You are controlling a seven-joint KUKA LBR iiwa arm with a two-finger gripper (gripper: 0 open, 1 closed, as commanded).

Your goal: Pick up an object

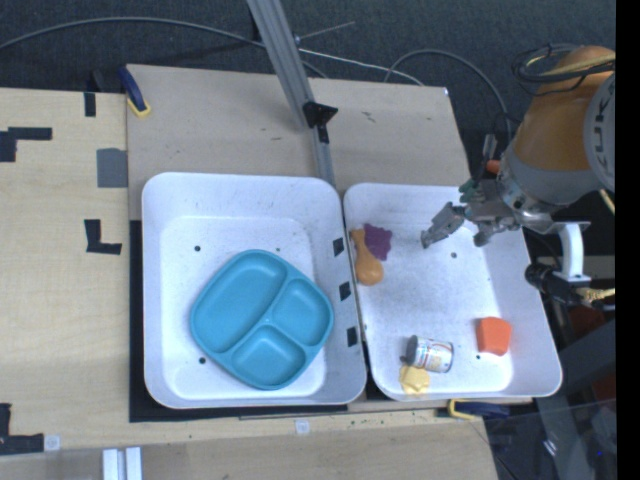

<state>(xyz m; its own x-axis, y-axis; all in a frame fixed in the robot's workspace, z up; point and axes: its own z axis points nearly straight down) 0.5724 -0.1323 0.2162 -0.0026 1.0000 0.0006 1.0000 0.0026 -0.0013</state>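
The right bin (520, 268) holds a purple object (377, 238) and a tan-orange piece (367, 265) near its left wall. An orange block (492, 335) sits at the right side. A small can (430, 353) lies on its side by a yellow object (415, 378) at the front. My gripper (462, 225) hangs over the upper middle of this bin, its fingers spread open with nothing between them. It stands well right of the purple object and above the orange block.
The left bin (160, 268) carries a blue divided plate (262, 317). A grey metal pole (285, 53) slants in from the top toward the bins' junction. Cables run across the dark floor at the back. The arm's orange band (560, 108) sits at the right.
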